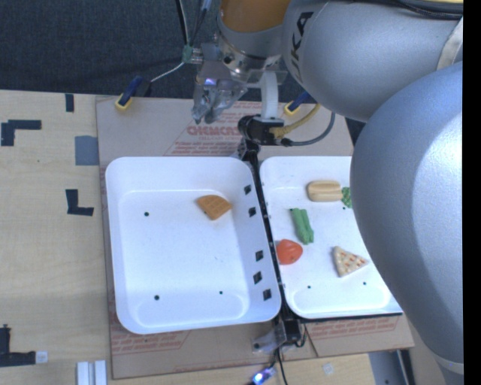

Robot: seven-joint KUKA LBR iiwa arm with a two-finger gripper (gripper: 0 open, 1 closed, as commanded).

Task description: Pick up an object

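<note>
the gripper (213, 101) is hanging above the far edge of the left bin (128, 225), and whether it is open or closed, i cannot tell. nothing is being lifted: the orange piece (214, 206) is lying below, the pick undone.

The grey arm (406, 150) fills the right side of the view, its bulky links sweeping up and across the top. The orange band (252, 16) sits above the wrist near the top edge. Below it the gripper (213, 105) hangs pointing downward, nothing visible between its tips.
</note>
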